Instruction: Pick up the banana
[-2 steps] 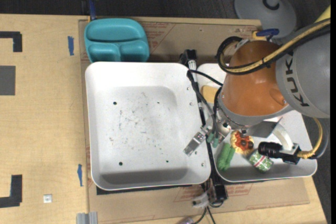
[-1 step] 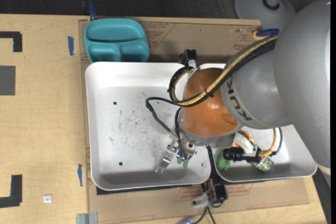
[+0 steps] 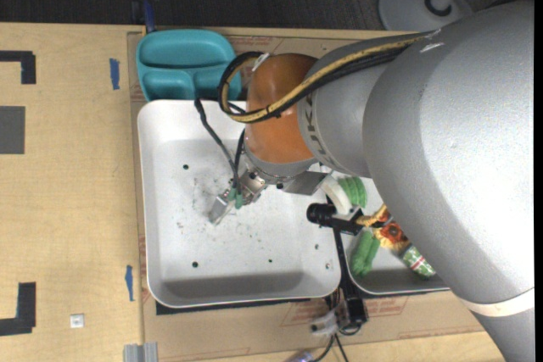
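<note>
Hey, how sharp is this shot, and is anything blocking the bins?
Camera view: the grey arm, close to the lens, looks soft and covers most of the right bin; the left bin is evenly lit and in focus, with mild glare along its rim.

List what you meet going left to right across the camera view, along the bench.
Bare cardboard bench top → left white bin → gripper over that bin → green items in the right bin → grey arm.

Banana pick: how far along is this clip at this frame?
Nothing looks done. The gripper sits low over the left bin, with no banana between its fingers. The arm covers much of the right bin, where green and red items show. The whole pick is left.
</note>
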`<action>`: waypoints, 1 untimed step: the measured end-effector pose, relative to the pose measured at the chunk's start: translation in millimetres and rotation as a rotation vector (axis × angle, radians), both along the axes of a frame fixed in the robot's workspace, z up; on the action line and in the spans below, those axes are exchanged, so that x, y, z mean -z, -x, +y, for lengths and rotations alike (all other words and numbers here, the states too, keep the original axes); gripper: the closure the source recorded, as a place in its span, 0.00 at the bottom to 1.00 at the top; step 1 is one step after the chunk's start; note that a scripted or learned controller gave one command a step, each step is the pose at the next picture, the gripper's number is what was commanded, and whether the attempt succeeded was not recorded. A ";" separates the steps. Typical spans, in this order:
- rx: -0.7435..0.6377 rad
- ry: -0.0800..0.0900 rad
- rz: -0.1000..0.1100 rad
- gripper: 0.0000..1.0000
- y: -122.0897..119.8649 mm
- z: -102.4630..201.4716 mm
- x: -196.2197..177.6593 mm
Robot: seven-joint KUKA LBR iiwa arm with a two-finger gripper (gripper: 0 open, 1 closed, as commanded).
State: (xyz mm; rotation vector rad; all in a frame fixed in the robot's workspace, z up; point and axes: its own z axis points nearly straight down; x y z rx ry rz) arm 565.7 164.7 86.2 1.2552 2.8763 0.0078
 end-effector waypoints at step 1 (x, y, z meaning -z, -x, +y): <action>0.243 0.003 0.003 0.00 -30.4 -95.1 -132.8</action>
